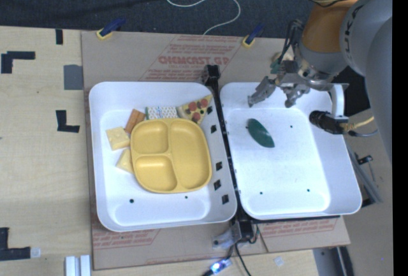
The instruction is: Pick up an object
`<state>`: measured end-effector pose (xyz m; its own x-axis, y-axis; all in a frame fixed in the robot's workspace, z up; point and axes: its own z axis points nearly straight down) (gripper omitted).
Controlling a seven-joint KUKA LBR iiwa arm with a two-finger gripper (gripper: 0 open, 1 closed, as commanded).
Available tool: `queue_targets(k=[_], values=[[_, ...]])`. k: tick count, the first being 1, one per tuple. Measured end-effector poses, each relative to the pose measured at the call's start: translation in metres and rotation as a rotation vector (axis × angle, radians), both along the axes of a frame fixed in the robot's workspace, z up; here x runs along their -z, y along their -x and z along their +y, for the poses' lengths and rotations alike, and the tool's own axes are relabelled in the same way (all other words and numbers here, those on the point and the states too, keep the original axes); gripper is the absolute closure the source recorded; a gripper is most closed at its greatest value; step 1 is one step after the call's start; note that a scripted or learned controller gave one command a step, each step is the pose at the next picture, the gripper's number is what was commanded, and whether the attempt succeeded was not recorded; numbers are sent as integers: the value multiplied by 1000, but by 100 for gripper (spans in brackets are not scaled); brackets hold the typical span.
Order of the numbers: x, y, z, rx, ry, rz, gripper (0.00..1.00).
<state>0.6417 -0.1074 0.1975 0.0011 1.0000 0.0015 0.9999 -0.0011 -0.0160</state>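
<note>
**Gripper poised over the right bin, with a flat green target below**

The gripper hangs over the far edge of the right bin with its two fingers spread and nothing between them. The nearest thing to pick is a dark green, leaf-shaped piece lying flat on the bin floor, a little nearer and to the left of the fingertips, and apart from them.

The main risk seems to be the piece's low profile. If the fingers come down off-centre or stop short of the floor, they would likely close on air or skid the piece aside. Coming down too far could jam the tips against the bin floor. The gripper also sits close to the far wall, so a descent without first shifting nearer might clip the rim.

In the left bin, a yellow divided plate covers part of several small food-like pieces along its far and left sides; what they are is hard to tell. The arm's wrist hides part of the surface behind the right bin, and the green piece's thickness cannot be judged from above.
</note>
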Motion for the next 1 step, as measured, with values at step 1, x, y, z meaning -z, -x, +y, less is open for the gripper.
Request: queue_targets(k=[1], values=[[-9, -3, 0, -3, 1, -14, 0]])
